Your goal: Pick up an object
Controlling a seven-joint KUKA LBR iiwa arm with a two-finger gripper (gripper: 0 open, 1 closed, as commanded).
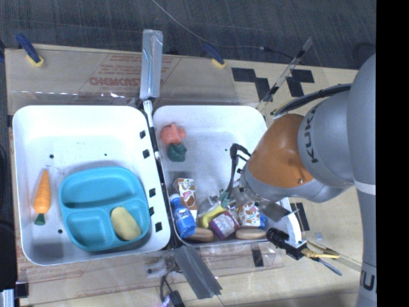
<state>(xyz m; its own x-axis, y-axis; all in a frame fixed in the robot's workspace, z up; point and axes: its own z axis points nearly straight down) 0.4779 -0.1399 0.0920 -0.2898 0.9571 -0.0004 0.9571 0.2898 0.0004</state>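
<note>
I see the left bin (25,171) holding a blue tray (96,194) with a potato (126,223) in its lower right compartment; a carrot (42,194) lies just left of the tray. Blue clamps (30,50) (214,54) grip the far edge of the counter (192,75). A grey post (151,62) stands between the bins' far corners.

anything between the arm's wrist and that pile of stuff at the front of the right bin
Nothing visible does. The arm hangs right over the pile in the right bin, and its wrist hides the part beneath, so that spot can't be checked.
</note>
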